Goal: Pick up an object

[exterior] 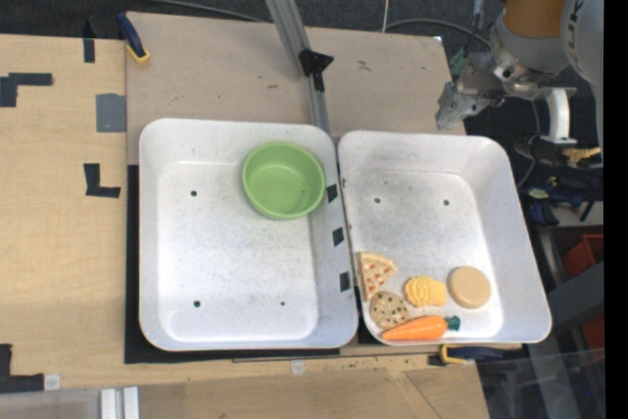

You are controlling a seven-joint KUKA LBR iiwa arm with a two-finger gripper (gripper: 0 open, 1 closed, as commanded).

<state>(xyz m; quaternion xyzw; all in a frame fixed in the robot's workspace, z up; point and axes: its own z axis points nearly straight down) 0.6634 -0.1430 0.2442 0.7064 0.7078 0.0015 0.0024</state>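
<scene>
Left bin [177,240]: green bowl [284,180] near its rear right. Right bin [491,182]: pizza slice [374,271], cookie [389,308], carrot [417,328], corn piece [425,290] and tan disc [469,287] clustered at front. Claw [453,105] hovers beyond that bin's rear rim, carrying nothing we can see; its state we cannot tell. We judge it parked clear before a pick.

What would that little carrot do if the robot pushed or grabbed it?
The carrot looks like a smooth toy, so probably stiff and light. Its round tapered shape might roll or slip from a pinch. It lies against the bin's near wall beside a cookie, so a push would likely jam it.
</scene>
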